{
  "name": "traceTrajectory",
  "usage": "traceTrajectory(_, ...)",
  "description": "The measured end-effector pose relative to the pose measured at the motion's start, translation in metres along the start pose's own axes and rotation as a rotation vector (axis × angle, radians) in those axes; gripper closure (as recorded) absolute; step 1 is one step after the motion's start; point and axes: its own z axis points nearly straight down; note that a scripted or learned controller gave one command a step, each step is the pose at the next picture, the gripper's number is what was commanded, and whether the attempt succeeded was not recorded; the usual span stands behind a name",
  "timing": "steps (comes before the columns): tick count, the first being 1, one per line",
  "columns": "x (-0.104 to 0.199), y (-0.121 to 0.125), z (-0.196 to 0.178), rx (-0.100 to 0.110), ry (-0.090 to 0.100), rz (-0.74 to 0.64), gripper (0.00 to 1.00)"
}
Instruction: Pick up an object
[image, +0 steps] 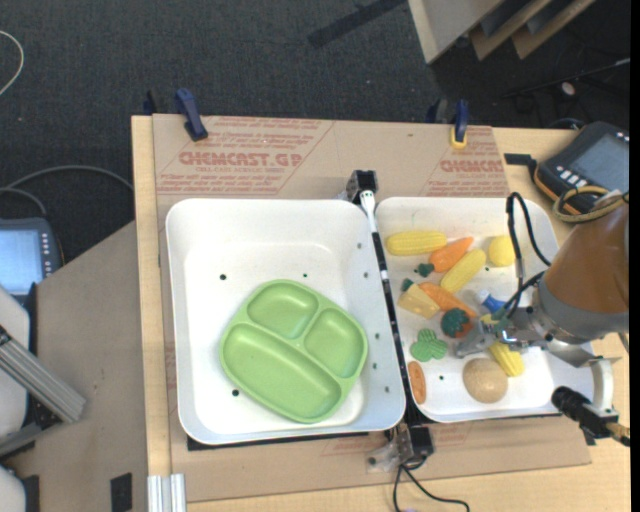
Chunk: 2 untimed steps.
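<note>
- Gripper (487, 337) is seen low inside the right bin (440, 405), just left of the round tan object (485, 381) and slightly above it; whether its fingers are parted or closed cannot be told, and nothing is seen held between them.
- No single target is fixed by the task; the nearest candidates are the round tan object, a small yellow piece (508, 360) touching its upper right, and a dark green piece (456, 322) up and to the left.
- Further from the tan object, a green leafy toy (429, 347) lies to its left, an orange piece (417, 382) sits by the bin's left wall, and a corn cob (416, 242), a carrot (452, 253) and a yellow fruit (501, 250) lie toward the far end.
- A miss is judged likely because the toys are crowded: two could be pinched at once, or a neighbour could be pushed aside.
- The tan object looks smooth and round, so it could be squeezed out and rolled away.
- A wall strike is possible near the bin's edge.
- Far left of the tan object, a green divided plate (293, 349) rests in the left bin (190, 300).
- "CHEMCAST GP" is read in red on the brown board (240, 157) behind the bins, and is repeated in part at the right.
</note>
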Motion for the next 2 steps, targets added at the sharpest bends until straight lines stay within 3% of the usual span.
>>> traceTrajectory(1, -0.002, 0.001, -0.011, -0.006, -0.004, 0.003, 1.0)
traceTrajectory(2, 0.072, -0.003, -0.001, -0.003, 0.0, -0.005, 1.0)
